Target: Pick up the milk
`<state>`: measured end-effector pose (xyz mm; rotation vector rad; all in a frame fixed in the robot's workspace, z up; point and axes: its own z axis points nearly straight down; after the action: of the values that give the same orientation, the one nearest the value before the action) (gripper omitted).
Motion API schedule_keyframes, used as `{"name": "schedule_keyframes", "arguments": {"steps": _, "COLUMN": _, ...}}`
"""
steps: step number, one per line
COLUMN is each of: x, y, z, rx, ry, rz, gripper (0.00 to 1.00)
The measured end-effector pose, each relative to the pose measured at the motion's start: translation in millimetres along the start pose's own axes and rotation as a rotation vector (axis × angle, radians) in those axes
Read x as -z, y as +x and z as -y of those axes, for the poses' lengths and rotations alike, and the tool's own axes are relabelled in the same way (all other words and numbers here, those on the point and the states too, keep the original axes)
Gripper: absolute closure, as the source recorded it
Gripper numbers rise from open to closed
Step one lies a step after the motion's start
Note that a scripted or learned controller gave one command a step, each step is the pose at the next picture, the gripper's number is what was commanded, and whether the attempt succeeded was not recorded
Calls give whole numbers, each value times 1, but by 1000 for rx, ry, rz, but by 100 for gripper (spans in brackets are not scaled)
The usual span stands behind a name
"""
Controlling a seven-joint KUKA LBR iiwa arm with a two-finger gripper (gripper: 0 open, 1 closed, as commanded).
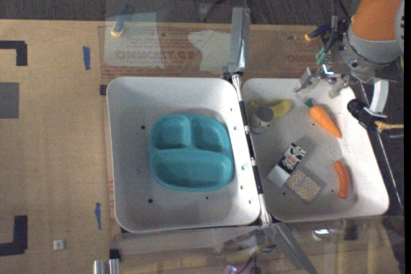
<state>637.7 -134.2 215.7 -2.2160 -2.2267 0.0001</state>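
Lying mid-bin, milk (289,163) well apart from hand (323,79); hand state unclear.

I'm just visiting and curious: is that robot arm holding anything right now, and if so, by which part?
Nothing is held. The tool hangs over the right bin's far edge with nothing between its fingers, and the milk lies apart from it on the bin floor.

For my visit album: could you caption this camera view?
Robot arm's end effector hovering at the right bin's far edge, milk carton lying among toy foods; teal divided plate in the left bin.
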Motion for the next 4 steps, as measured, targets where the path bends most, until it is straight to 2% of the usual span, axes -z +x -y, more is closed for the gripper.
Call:
{"name": "schedule_keyframes", "arguments": {"steps": 1, "x": -74, "y": 28, "z": 8, "rx": 189, "ry": -14, "rz": 9, "gripper": 0}}
{"name": "schedule_keyframes", "arguments": {"steps": 2, "x": -126, "y": 27, "z": 77, "rx": 294, "ry": -5, "rz": 0, "gripper": 0}}
{"name": "schedule_keyframes", "arguments": {"steps": 3, "x": -128, "y": 0, "z": 23, "rx": 496, "ry": -9, "rz": 4, "gripper": 0}}
{"name": "schedule_keyframes", "arguments": {"steps": 4, "x": -23, "y": 32, "z": -31, "rx": 385, "ry": -6, "rz": 3, "gripper": 0}}
